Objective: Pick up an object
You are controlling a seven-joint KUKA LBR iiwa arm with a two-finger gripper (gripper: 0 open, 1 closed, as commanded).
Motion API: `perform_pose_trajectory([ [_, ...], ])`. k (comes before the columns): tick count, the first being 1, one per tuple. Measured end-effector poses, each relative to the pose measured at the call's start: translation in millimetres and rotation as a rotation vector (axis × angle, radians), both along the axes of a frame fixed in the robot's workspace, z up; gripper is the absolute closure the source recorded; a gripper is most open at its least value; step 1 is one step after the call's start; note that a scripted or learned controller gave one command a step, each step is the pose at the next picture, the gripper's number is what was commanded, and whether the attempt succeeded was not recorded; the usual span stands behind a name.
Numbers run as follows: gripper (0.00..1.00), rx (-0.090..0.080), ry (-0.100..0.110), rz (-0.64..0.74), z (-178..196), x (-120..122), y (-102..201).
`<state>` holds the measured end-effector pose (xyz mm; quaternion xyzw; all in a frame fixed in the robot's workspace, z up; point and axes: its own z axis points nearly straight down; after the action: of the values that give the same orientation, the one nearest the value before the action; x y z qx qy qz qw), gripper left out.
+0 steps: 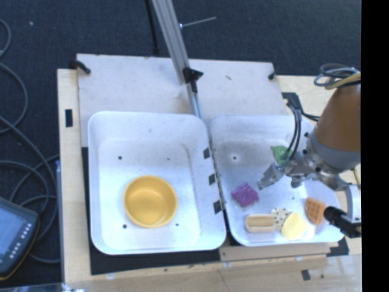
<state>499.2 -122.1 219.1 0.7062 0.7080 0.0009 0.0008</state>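
You see the small purple block [245, 194], squarish and turned a bit crooked, lying flat in the smooth right white bin [243, 132], with the grey gripper [270, 176] just beside it, and you cannot tell if its grip is wide or tight.

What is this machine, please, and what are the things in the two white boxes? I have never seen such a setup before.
It is a robot arm, grey with an orange band, reaching in from the right. One camera fixed above looks down at a slant. At the arm's end is a two-finger gripper, low over the right bin. That bin holds a purple block, a green piece, a tan roll, a pale yellow piece and an orange piece. The left bin holds a yellow bowl. I see nothing held.
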Motion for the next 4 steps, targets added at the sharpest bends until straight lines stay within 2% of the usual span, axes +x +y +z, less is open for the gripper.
perform_pose_trajectory([
  [1, 0.0, 0.0, 0.0, -0.003, 0.1, 0.0, -0.5],
  [3, 0.0, -0.001, 0.005, -0.005, -90.4, -0.4, -0.2],
  [4, 0.0, -0.002, 0.002, -0.005, -119.0, 0.0, -1.6],
])
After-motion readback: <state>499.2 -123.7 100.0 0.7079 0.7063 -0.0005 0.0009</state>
